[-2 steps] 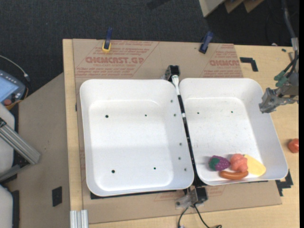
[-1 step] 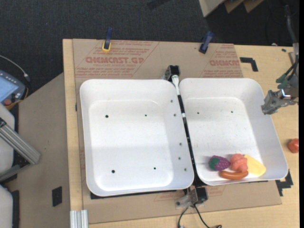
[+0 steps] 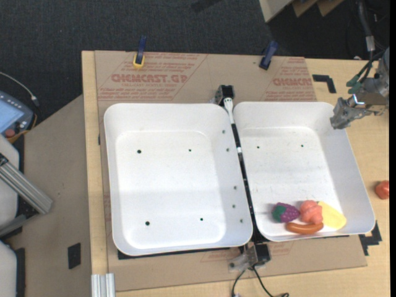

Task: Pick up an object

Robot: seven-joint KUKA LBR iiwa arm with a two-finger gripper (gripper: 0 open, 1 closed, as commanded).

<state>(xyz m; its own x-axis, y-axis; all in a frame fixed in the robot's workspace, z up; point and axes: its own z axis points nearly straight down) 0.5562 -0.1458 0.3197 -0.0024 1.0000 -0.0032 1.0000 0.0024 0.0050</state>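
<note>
The arm comes in at the right edge, where most of it is cut off; what shows is a grey metal end with some cables above it. The gripper (image 3: 342, 113) hangs over the upper right corner of the right bin (image 3: 291, 129), and I cannot tell whether it is open or closed, since that part is small and blurred.

The toys sit in a tight cluster in the lower right corner of the right bin, well apart from the gripper. There are 4 of them: a purple bunch of grapes (image 3: 286, 212) on the left, an orange-red lumpy piece (image 3: 311, 210) touching it on the right, a yellow piece (image 3: 333, 217) just beside that, partly hidden behind the orange one, and a long orange sausage shape (image 3: 304, 228) lying along the front of the group near the bin's rim. Their exact shapes are hard to make out.

The left bin (image 3: 167, 184) sits just beside the right one, with a dark strip between them. A small orange thing (image 3: 382, 190) lies on the bench outside the right bin, cut off by the edge.
</note>
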